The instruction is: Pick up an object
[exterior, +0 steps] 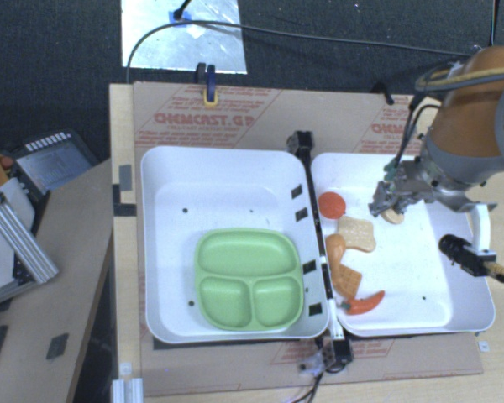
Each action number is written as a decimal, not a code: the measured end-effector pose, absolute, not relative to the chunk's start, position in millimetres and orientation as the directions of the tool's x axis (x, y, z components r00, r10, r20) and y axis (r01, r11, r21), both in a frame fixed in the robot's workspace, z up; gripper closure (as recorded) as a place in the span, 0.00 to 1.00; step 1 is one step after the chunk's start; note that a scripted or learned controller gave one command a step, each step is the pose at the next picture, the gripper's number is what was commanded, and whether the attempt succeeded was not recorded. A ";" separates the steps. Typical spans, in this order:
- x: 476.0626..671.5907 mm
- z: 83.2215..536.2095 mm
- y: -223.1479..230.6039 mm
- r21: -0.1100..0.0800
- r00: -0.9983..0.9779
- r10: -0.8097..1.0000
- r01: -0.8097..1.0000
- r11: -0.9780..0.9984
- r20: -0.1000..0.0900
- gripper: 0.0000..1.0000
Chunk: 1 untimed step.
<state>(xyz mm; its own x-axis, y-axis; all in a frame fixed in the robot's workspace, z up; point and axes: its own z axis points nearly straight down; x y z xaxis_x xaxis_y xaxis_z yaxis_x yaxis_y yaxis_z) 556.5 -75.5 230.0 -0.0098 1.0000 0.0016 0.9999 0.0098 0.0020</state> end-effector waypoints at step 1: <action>549.3 219.4 -22.6 0.001 -0.010 1.000 1.000 0.010 0.003 1.00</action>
